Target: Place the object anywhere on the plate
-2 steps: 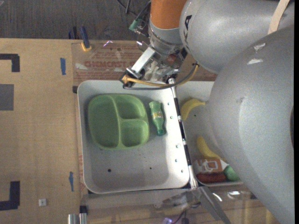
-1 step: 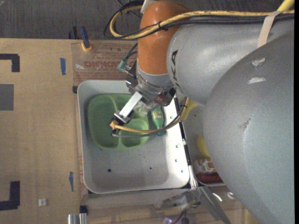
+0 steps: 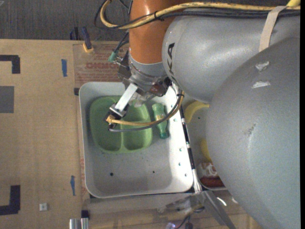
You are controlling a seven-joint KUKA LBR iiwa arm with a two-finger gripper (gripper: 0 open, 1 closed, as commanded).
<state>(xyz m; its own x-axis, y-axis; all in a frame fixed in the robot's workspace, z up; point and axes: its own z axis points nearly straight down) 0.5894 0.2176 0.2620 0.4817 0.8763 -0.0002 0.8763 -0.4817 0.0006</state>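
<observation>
A light green plate with divided sections lies in the left white bin, toward its far side. A small green bottle lies on the bin floor, just off the plate's right edge. My gripper hangs under the orange-banded wrist, above the plate's far right corner and close to the bottle's upper end. Nothing shows between the gripper and the plate.
The grey arm covers most of the right bin. A yellow object and a red and white item peek out there. Cardboard with blue tape marks lies left of the bins.
</observation>
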